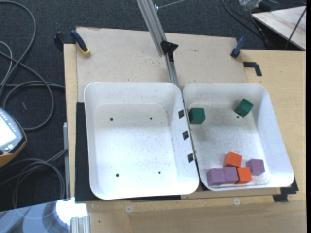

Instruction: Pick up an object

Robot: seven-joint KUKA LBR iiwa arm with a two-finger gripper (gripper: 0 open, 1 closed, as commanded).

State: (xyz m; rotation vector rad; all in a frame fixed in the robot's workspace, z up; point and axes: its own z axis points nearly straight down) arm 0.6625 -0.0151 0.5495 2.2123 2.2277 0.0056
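White plastic forms both bins: the left bin [90, 130] and the right bin [275, 130], which holds every block. Two green cubes [196, 115] [243, 108] sit apart near its far wall, while orange cubes [233, 159] and purple cubes [215, 176] cluster touching at its near edge; the claw's state cannot be told

single fixed camera above, slanted down, both white bins [97, 144] seemingly mid-range
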